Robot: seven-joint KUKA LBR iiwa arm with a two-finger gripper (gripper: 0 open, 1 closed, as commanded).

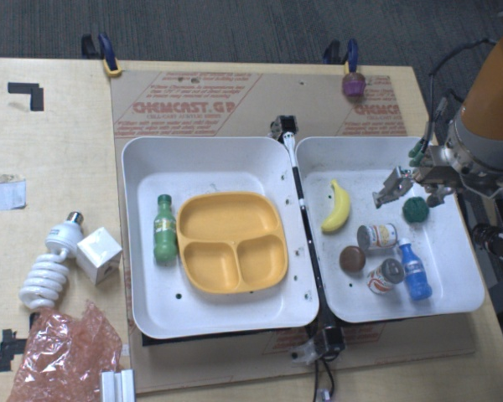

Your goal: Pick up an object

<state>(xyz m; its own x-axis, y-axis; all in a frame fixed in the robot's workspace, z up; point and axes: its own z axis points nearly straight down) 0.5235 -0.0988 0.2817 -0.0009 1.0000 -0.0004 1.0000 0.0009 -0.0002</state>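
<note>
1. Two white bins: left bin point(142, 249) has a yellow tray point(232, 242) and a green bottle point(164, 229)
2. Right bin point(461, 249) has a banana point(339, 206), can point(377, 236), brown ball point(351, 260), blue bottle point(413, 271), green ball point(416, 210)
3. Gripper point(394, 187) over right bin, near green ball; fingers apart, nothing between them

A robotics lab: clamped bench point(50, 166) bearing two white bins point(142, 224).
</note>
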